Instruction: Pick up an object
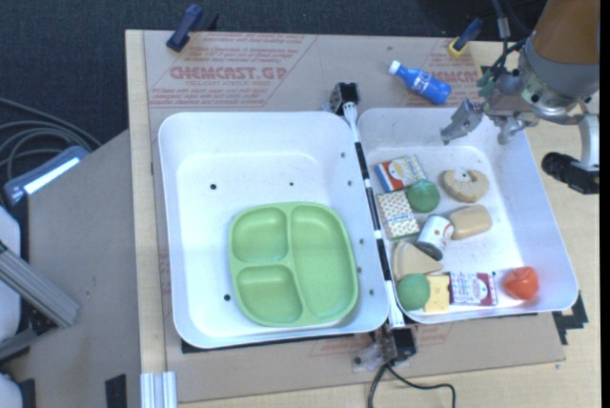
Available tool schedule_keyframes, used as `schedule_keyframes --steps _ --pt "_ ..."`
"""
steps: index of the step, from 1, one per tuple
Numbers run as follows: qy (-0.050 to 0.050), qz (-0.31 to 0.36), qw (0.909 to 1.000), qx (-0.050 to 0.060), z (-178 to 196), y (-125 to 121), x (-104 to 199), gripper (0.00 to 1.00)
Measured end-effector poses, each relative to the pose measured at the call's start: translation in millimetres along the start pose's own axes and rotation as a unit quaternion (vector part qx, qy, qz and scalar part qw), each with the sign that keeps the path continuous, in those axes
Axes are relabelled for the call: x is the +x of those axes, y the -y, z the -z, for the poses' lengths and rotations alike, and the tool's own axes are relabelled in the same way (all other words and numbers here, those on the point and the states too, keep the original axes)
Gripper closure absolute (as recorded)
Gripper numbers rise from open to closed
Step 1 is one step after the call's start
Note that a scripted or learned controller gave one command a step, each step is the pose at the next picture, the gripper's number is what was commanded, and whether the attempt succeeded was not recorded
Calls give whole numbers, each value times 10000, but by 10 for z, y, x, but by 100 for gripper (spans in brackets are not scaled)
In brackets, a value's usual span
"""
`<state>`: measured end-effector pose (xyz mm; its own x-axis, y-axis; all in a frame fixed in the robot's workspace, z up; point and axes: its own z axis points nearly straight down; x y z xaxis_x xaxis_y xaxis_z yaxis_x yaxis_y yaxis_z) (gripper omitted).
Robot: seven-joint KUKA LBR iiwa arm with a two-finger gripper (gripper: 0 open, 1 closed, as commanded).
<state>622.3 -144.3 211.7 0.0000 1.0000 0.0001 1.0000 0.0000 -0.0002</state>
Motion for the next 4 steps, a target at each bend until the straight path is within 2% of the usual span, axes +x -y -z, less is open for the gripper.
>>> schedule_keyframes --steps 1,2,3,4 --pt "3 -3 10000 10 -672 318 -425 0" --pt "5 -3 10000 4 -1274 310 -335 0" --pt "0 -4 10000 6 -1272 662 -223 0" --pt "6 -6 10000 -7 -1169 655 -225 100"
